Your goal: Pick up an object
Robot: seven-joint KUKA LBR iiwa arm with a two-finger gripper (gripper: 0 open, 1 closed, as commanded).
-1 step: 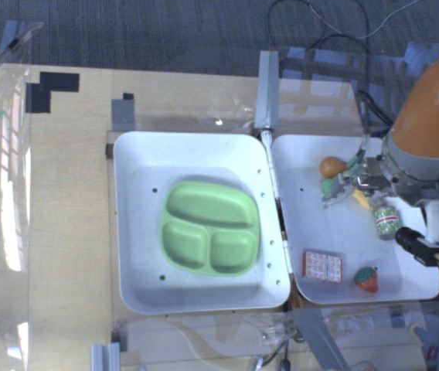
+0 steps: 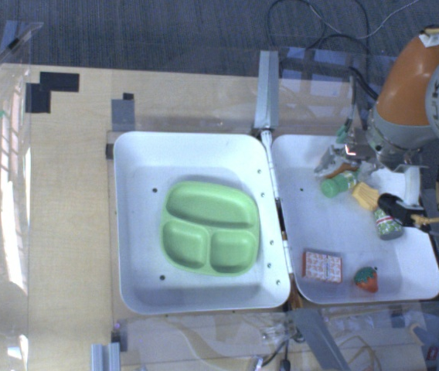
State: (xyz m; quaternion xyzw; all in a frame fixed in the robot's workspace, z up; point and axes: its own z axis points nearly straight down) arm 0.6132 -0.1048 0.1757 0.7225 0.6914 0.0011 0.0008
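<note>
Wooden bench [image 2: 65, 207] | arm [image 2: 416, 83] bent over right bin [image 2: 312, 284] | tool [image 2: 342, 154] above green bottle [image 2: 337, 184], grip unclear

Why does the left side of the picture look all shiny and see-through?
In the camera view, a clear panel on the left catches the light and gives pale streaks of glare over the wooden bench; the green tray in the left bin looks evenly lit, with soft shadows; the gripper looks slightly blurred.
</note>
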